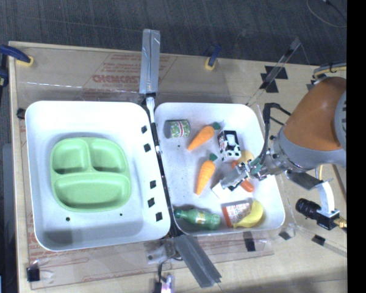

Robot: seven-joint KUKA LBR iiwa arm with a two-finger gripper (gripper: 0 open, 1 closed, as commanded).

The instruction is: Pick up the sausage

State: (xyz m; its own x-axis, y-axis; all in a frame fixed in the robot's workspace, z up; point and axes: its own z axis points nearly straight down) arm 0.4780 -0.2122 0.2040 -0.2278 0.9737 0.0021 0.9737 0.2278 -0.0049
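Note:
The sausage [248,186] is a small orange-red piece lying in the right bin [265,133], near its right wall, partly covered by the gripper. My gripper [236,178] hangs low over the bin's right middle, just left of the sausage and touching or almost touching it. Nothing is visibly lifted off the bin floor. The grey arm with its orange band [317,121] reaches in from the right.
The right bin also holds two carrots [200,137] [205,174], a green can [177,128], a black-and-white toy [229,144], a green bottle [198,218], a banana [254,215] and a red packet [235,211]. A green divided plate [91,173] lies in the left bin [36,127].

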